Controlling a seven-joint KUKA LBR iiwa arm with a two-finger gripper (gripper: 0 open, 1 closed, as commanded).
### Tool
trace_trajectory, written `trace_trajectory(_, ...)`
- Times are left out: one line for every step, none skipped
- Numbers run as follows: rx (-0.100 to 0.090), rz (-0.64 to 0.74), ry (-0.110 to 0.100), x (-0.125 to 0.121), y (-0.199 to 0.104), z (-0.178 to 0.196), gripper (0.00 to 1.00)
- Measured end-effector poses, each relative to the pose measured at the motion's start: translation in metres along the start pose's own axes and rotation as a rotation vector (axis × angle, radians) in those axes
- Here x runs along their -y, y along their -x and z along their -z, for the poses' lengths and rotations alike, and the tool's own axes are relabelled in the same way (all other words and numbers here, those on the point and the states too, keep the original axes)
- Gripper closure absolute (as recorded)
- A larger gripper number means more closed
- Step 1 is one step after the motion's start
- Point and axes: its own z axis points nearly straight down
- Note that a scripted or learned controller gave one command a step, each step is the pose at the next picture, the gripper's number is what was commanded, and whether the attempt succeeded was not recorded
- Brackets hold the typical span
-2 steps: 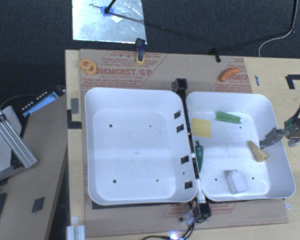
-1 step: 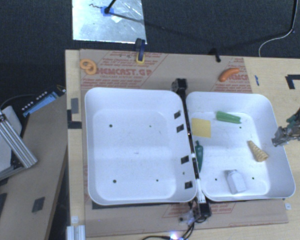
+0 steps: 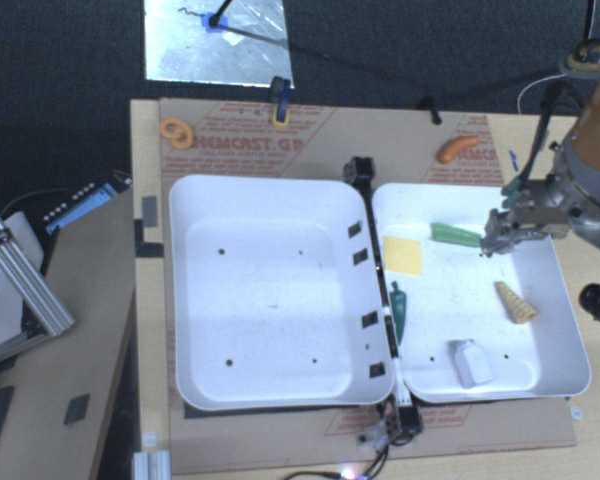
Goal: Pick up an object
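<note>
On the counter (image 3: 310, 133), the left bin (image 3: 270, 288) adjoins the right bin (image 3: 480, 298), which holds a green pepper (image 3: 397, 308), yellow card (image 3: 401, 256), grey block (image 3: 471, 362), green stick (image 3: 455, 235) and cone (image 3: 515, 302). The tool (image 3: 500, 236) hovers by the stick's right end; its grip I cannot tell.

A cardboard sheet (image 3: 310, 128) lies under the two bins on the surface (image 3: 100, 298). On the sheet's far left corner rests an orange ring (image 3: 177, 133). A yellow and blue clamp (image 3: 280, 101) grips its far edge. Beyond that edge lies a shiny foil sheet (image 3: 216, 28). An orange sausage-shaped toy (image 3: 457, 149) sits near the sheet's far right corner.
</note>
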Motion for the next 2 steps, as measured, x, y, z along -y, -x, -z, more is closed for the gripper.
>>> trace_trajectory(-0.001, -0.005, -0.003, -0.002, -0.083, 0.071, 1.0)
trace_trajectory(0.001, -0.007, -0.023, 0.001, -0.168, -0.056, 1.0)
